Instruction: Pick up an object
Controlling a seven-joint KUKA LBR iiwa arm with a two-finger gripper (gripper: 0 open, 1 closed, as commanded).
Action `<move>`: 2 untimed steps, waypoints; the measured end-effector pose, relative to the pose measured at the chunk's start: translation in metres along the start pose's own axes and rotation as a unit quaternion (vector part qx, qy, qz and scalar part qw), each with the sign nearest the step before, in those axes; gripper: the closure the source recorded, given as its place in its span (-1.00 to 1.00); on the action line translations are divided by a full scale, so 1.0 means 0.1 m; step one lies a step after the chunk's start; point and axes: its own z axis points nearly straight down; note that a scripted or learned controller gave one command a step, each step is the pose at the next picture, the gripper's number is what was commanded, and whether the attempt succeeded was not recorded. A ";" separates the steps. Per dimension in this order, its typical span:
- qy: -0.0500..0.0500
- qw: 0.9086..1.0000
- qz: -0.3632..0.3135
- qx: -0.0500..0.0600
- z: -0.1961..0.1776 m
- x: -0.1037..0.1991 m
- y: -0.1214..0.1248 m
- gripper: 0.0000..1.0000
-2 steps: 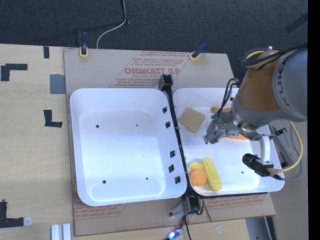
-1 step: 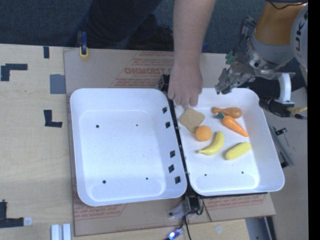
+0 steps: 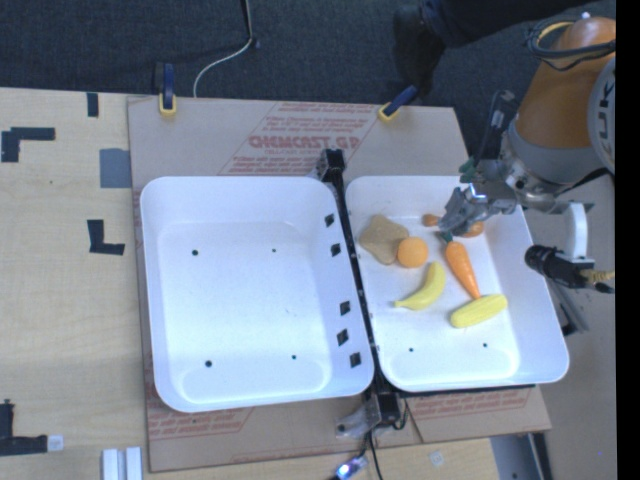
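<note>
the jaws (image 3: pixel 462 218) hang low over the far side of the right bin (image 3: pixel 540 368), above the top of the carrot (image 3: pixel 461 267) and a small orange-brown piece (image 3: pixel 432 220); whether they are open or closed, i cannot tell. this looks like the approach step. next, they likely need to settle squarely around 1 item, perhaps the carrot, clear of the orange ball (image 3: pixel 412 253) and banana (image 3: pixel 427 288).

Gripper (image 3: pixel 458 218) low in right bin (image 3: pixel 540 363), just above carrot (image 3: pixel 461 268), near orange (image 3: pixel 412 253) & banana (image 3: pixel 426 288).
</note>
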 end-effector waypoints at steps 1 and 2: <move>0.002 1.000 -0.005 -0.002 -0.03 0.73 -0.42 1.00; 0.000 1.000 -0.003 -0.007 -0.82 0.84 -0.33 1.00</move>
